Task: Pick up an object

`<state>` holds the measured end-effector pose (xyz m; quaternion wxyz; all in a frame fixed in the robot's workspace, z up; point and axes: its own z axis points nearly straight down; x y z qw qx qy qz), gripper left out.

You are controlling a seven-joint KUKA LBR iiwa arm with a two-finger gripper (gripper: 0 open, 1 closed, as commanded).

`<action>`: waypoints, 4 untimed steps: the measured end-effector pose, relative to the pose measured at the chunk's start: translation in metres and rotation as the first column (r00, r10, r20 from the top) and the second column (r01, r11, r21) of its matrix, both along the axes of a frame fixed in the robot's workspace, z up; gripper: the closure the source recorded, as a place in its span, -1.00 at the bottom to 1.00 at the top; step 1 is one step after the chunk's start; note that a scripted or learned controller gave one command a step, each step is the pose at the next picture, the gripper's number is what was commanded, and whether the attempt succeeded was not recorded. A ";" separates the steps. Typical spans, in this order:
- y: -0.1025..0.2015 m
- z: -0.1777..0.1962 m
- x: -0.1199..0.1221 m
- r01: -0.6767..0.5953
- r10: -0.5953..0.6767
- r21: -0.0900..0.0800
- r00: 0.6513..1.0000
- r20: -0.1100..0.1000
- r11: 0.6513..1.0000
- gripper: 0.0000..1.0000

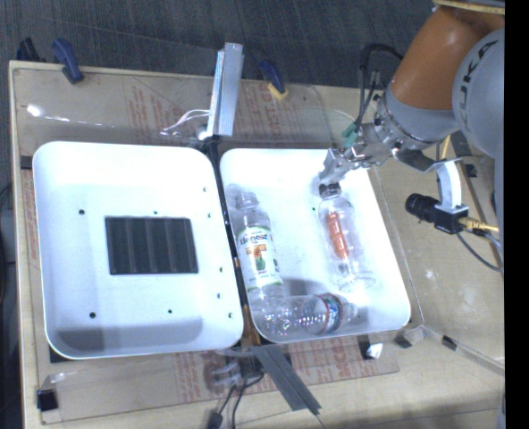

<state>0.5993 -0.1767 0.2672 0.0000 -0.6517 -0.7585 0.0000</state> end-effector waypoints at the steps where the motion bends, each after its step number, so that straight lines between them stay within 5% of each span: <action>1: 0.000 0.000 0.000 0.000 0.000 0.000 1.000 -0.001 1.000 -1.00; 2: -0.034 -0.092 -0.040 -0.038 0.038 0.001 0.999 -0.005 0.999 -1.00; 3: -0.034 -0.111 -0.016 -0.065 0.065 0.000 0.998 -0.001 0.998 -1.00; 4: -0.032 -0.107 -0.017 -0.138 0.138 0.001 0.990 -0.003 0.990 -1.00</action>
